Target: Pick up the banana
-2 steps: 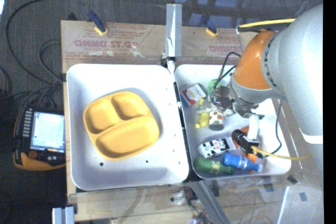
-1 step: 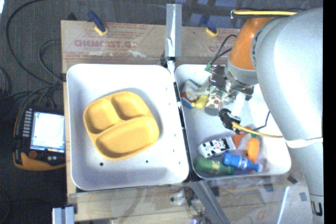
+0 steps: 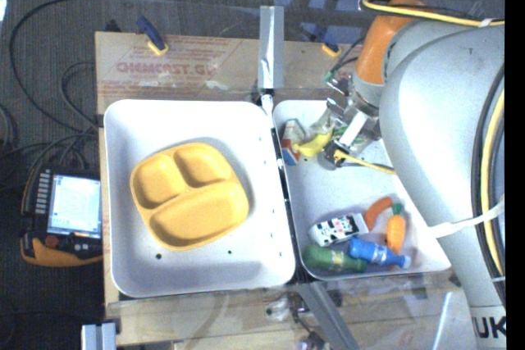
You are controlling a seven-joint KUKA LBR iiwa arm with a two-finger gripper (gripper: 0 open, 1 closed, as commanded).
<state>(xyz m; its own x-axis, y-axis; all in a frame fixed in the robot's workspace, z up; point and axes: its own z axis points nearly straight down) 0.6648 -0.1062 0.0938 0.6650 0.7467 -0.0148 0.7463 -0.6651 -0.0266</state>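
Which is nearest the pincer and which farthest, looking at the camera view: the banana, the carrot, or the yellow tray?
1. Banana: right beside the pincer, at the right bin's far end.
2. Carrot: right bin, toward the near end.
3. Yellow tray: left bin, across the divider.

The broad grey KUKA arm [image 3: 447, 135] reaches in from the right, its orange band [image 3: 379, 49] sitting above the wrist, and slants down to the metal two-finger gripper [image 3: 328, 147], whose tips seem to be low in the right side's far corner.
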